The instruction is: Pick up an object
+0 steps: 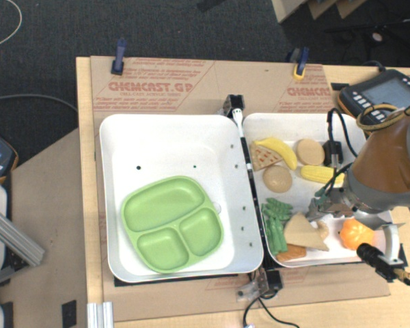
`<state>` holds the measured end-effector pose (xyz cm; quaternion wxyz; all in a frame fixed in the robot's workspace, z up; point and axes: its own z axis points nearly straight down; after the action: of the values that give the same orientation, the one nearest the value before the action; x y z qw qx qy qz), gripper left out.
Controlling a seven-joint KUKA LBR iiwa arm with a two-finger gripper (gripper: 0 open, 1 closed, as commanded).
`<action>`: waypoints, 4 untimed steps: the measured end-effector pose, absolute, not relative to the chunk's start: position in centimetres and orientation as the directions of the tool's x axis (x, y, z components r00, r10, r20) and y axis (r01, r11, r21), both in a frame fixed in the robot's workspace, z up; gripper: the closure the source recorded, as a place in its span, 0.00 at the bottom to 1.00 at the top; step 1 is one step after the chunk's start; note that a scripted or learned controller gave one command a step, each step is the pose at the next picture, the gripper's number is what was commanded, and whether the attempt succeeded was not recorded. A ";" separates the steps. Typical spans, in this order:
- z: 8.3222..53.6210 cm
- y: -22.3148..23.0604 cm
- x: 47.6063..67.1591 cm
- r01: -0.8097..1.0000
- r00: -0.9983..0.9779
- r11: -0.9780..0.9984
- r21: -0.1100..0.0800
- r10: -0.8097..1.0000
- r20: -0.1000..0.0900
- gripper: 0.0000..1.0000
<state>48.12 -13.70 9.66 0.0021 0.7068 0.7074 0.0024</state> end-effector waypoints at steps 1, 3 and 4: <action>8.6 -18.0 48.0 1.000 0.002 -0.002 0.003 1.000 0.000 1.00; 19.0 1.4 49.0 1.000 -0.010 0.010 0.010 1.000 0.002 1.00; 18.5 -1.8 52.6 1.000 0.001 -0.001 0.004 1.000 -0.002 1.00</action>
<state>52.56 -1.80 18.46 0.0019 0.7076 0.7066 0.0006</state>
